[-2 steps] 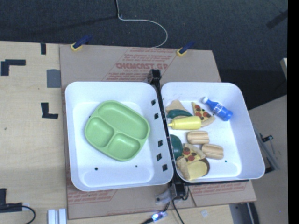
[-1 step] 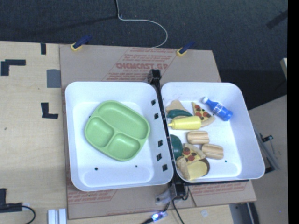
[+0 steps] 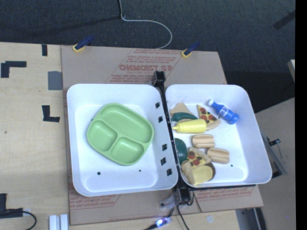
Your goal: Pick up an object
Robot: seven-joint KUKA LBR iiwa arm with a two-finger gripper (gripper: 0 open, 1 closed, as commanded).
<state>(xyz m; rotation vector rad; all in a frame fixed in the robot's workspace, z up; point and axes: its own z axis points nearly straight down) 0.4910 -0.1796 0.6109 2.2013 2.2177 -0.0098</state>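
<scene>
The right bin (image 3: 249, 128) holds several toy foods. A blue bottle (image 3: 223, 112) lies at its back right. A pizza slice (image 3: 207, 116) sits beside a yellow mustard bottle (image 3: 192, 126). Two hot-dog buns (image 3: 203, 141) (image 3: 218, 155) lie near the middle. A dark green piece (image 3: 181, 149) rests along the left wall, and another (image 3: 183, 116) lies behind the mustard bottle. A second pizza slice (image 3: 195, 158) and a tan piece (image 3: 201, 174) lie at the front. The left bin (image 3: 79, 109) holds a green divided plate (image 3: 120, 133).
Both bins rest on a cardboard sheet (image 3: 144, 66) clamped at the back by two yellow-blue clips (image 3: 82, 43) (image 3: 191, 49). A white cable (image 3: 144, 23) loops over the dark floor behind. The wooden bench (image 3: 29, 143) extends to the left.
</scene>
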